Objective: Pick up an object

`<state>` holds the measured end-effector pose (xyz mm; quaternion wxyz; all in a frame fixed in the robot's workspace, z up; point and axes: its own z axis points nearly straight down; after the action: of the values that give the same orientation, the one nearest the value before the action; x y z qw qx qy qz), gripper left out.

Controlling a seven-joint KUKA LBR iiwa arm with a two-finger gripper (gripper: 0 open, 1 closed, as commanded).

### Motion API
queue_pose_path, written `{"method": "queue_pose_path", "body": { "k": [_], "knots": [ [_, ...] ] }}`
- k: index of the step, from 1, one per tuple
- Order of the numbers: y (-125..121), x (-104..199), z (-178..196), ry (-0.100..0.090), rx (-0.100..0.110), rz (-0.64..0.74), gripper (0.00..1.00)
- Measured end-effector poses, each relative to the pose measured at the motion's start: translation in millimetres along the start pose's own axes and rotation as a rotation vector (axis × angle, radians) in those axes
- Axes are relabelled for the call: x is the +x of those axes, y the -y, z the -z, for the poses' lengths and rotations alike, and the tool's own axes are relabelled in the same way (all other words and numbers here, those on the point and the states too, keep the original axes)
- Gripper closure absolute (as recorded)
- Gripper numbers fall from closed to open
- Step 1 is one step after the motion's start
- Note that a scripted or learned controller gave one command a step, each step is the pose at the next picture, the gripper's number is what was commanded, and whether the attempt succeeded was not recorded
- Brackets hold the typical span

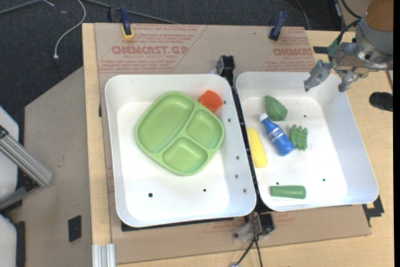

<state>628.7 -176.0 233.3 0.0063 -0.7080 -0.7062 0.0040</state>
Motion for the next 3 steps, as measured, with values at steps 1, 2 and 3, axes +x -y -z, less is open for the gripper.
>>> {"method": "queue_pose_path", "body": {
  "k": [1,2,3],
  "knots": [
    [-3,1,8,0.003,-0.014,0.003,0.0],
    [-4,-9,-42,0.002,-0.008,0.002,0.0],
    [4,-4,-90,0.001,-0.008,0.003,0.0]
  ]
}}
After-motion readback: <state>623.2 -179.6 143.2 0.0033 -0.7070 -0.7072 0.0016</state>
